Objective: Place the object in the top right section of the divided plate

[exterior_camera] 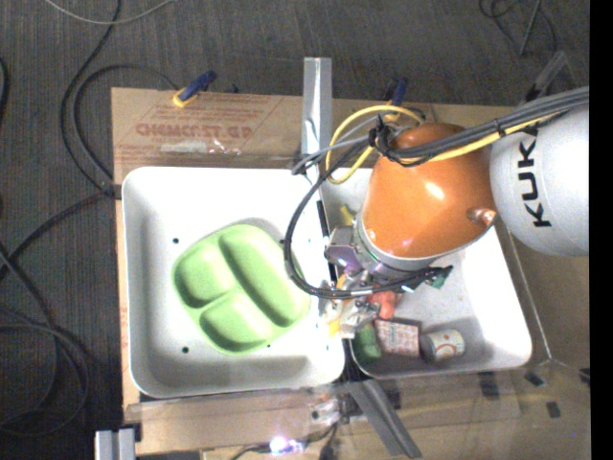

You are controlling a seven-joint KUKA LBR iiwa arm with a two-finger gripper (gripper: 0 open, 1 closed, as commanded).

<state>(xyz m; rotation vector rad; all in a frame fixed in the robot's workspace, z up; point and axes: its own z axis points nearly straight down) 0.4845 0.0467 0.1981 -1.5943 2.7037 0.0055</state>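
Note:
A light green divided plate [239, 286] with three sections lies tilted in the left white bin [153, 209]. My gripper [350, 300] hangs below the orange wrist band [421, 204], low over the near left corner of the right bin [508, 333], beside the wall between the two bins. Small objects lie right under and beside it: a red piece [384, 304], a yellow piece [339, 325] and a dark green piece [367, 344]. The wrist hides much of that corner.
A patterned small box [398, 336] and a small can on its side [443, 343] rest along the right bin's near edge. Black and yellow cables [316, 190] loop from the wrist over the divider. A metal post [317, 103] stands behind the bins.

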